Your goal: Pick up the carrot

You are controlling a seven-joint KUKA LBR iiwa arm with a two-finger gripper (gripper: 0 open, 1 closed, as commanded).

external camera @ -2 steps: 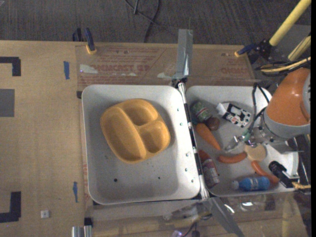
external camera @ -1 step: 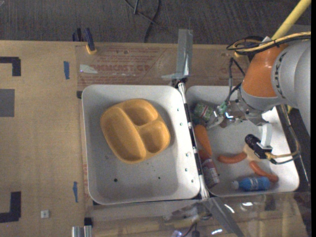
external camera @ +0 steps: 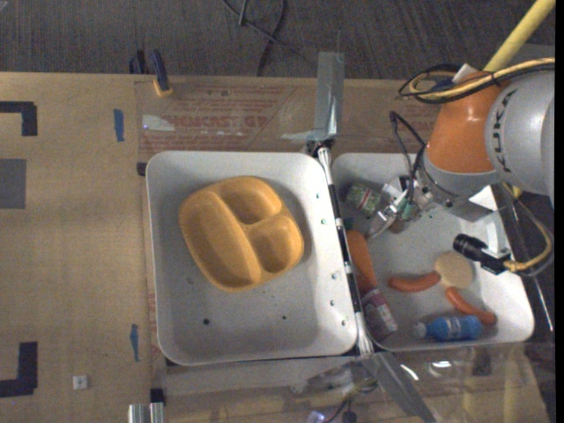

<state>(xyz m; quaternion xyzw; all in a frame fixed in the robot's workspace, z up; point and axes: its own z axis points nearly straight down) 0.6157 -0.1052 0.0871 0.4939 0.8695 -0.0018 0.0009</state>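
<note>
The carrot (external camera: 360, 259) is a long orange piece lying along the left wall of the right bin (external camera: 520, 324), its upper end near the bin's middle. My gripper (external camera: 389, 216) hangs over the upper left part of that bin, just up and right of the carrot's upper end and beside a green-labelled can (external camera: 362, 196). Nothing visibly hangs from it. The grey arm with its orange band (external camera: 465, 136) reaches in from the upper right.
A yellow divided plate (external camera: 240, 232) lies in the left bin (external camera: 176, 324). The right bin also holds two reddish sausages (external camera: 414, 281) (external camera: 469, 305), a pale round disc (external camera: 456, 270), a blue bottle (external camera: 449, 328) and a small dark can (external camera: 379, 311).
</note>
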